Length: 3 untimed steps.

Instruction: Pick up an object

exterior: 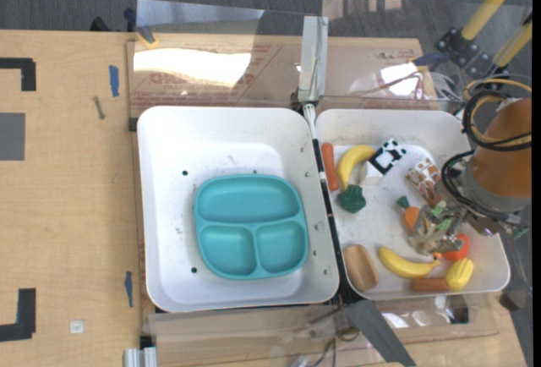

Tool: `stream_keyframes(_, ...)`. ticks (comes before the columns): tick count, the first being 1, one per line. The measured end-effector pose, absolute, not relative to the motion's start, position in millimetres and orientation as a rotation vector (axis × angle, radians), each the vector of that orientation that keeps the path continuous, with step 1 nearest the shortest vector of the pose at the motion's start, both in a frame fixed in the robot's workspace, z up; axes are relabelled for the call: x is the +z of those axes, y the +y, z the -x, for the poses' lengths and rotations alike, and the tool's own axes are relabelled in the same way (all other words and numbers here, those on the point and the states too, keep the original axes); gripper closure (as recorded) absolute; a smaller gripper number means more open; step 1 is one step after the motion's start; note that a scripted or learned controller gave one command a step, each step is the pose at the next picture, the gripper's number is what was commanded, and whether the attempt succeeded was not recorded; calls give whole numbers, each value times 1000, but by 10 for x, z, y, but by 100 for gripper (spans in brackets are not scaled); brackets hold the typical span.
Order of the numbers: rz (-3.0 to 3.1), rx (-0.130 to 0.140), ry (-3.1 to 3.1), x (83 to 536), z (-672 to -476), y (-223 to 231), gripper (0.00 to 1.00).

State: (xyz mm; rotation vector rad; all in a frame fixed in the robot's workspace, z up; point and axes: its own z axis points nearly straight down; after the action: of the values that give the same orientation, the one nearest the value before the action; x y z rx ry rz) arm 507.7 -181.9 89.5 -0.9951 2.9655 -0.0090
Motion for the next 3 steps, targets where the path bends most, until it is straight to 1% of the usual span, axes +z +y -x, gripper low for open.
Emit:
stream_keyframes(1, 995, -10, 2967, 891, -5074, -1825, 0)
stream_keyframes(2, 865, -4, 3005, 891, -5679, -1370, 0)
stream_keyframes(3, 829, -8, 3015, 894, -5220, -1563, 0)
